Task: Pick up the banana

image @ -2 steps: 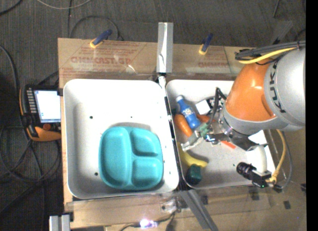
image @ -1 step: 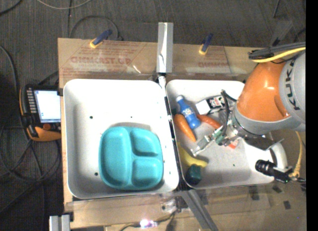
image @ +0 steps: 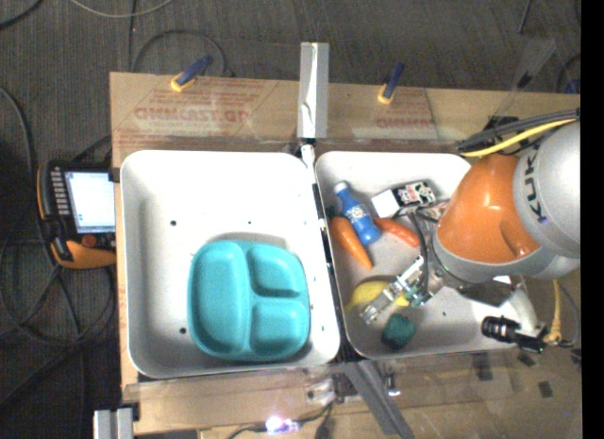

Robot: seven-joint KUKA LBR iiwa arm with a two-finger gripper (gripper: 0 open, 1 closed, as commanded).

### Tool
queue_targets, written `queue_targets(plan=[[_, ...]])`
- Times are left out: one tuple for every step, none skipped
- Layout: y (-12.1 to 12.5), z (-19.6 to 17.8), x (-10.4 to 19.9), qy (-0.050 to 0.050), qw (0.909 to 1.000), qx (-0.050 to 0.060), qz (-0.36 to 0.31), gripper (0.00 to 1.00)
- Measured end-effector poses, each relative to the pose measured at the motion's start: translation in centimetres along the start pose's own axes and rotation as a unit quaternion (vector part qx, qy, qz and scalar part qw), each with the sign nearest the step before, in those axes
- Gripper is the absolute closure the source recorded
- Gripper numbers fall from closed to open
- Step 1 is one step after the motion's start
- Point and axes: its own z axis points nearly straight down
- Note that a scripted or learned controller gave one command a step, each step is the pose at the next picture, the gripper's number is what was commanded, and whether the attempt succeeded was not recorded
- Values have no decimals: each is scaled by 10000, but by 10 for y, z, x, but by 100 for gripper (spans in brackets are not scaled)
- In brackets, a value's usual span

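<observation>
The curved yellow banana (image: 371, 292) lies in the right shallow white bin (image: 453, 331), toward six o'clock. The grey two-finger gripper (image: 380, 309) sits on it; whether its fingers pinch it, I cannot tell.

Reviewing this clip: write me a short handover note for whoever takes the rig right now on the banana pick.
Gripper: low in the right bin, at the banana's right end; finger state unclear.
Banana: lying on the right bin's floor near its left wall, below the carrot and above a dark green item.
Left bin: holds a teal divided plate.
Done: arm has reached the banana.
Left: confirm a grasp, then lift it. No hold is visible yet.
</observation>
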Motion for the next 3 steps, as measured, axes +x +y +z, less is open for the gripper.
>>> queue_targets(plan=[[2, -10, -1, -16, 10000, -31, 0, 100], [58, -93, -9, 8, 9919, 53, 1270, 100], [63, -93, -1, -2, 9929, 61, 1191, 100]])
